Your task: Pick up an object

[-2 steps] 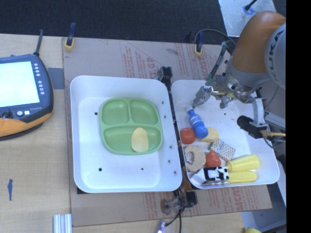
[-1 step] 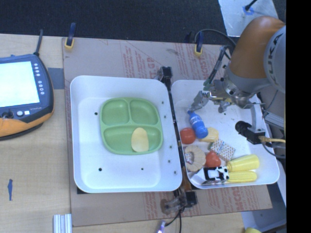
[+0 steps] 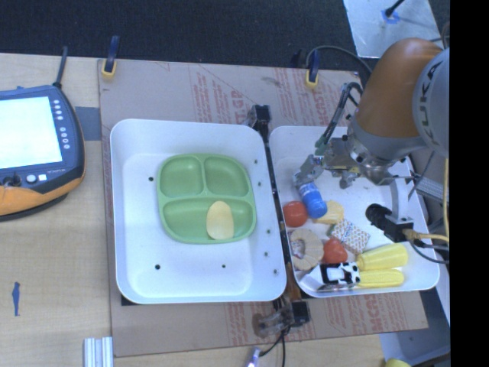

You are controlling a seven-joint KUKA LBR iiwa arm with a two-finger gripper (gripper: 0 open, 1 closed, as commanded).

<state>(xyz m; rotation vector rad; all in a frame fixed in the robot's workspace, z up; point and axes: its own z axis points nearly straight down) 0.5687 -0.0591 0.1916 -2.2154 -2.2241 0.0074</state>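
The gripper [image 3: 309, 173] is seen low over the right bin [image 3: 284, 147], at its upper left part; whether it is spread or pressed together cannot be told. A blue bottle [image 3: 312, 200] lies just below the gripper, seemingly touching its tip. Beside the bottle, to its lower left, a red ball [image 3: 294, 213] rests; further down lie yellow corn cobs [image 3: 382, 258]. In the left bin [image 3: 122, 205] a green divided plate [image 3: 179, 205] carries a pale yellow piece [image 3: 220, 220].

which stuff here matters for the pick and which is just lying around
For the job: gripper, blue bottle, red ball, yellow corn pieces, right bin.

Lying about: green divided plate with its yellow piece, left bin, tablet controller.
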